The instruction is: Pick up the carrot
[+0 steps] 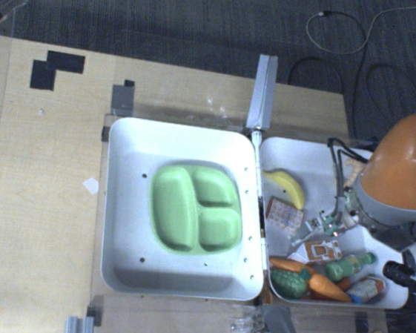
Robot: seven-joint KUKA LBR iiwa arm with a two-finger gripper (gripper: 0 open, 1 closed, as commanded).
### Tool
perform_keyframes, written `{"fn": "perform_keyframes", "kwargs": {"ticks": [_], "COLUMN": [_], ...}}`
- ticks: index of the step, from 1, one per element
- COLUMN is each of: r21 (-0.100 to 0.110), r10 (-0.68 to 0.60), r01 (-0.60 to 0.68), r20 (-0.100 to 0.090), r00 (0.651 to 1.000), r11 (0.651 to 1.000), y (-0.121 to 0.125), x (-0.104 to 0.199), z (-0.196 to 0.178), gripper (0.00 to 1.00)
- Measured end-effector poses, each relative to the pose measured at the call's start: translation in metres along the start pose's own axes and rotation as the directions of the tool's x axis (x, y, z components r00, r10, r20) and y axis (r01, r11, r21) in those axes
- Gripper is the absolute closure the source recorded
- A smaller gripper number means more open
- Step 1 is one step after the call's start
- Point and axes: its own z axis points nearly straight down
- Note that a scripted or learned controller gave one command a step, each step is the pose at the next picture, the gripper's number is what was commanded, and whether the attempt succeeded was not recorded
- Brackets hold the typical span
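Note:
The carrot (pixel 327 288) lies near the front edge of the right bin (pixel 320 161), orange and pointing right. A second slim orange piece (pixel 288 265) lies just left of it, above a green broccoli (pixel 289 283). My gripper (pixel 326 225) hangs over the middle of the right bin, under the grey wrist and orange band (pixel 403 166). It is behind the carrot and apart from it, above a small orange-and-white card (pixel 324 250). Nothing is visibly held.
A yellow banana (pixel 286 186) and a speckled packet (pixel 285 216) lie at the back left of the right bin. A green bottle (pixel 347 267) and a small packet (pixel 368 290) crowd the carrot's right. The left bin (pixel 127 190) holds a green divided plate (pixel 196 208).

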Motion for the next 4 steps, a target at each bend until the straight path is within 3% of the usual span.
{"fn": "perform_keyframes", "kwargs": {"ticks": [1, 2, 3, 4], "r21": [-0.011, -0.001, 0.001, -0.001], "r10": [0.004, -0.23, -0.455, -0.739], "r01": [-0.003, 0.23, 0.455, 0.739], "r20": [0.008, 0.004, -0.002, 0.003], "r00": [1.0, 0.973, 0.89, 0.674], "r11": [1.0, 0.973, 0.89, 0.674], "y": [-0.016, -0.047, -0.038, -0.018], "x": [-0.011, -0.062, -0.047, -0.01], "z": [0.095, -0.125, 0.011, 0.088], "gripper": [0.0, 0.0, 0.0, 0.0]}}
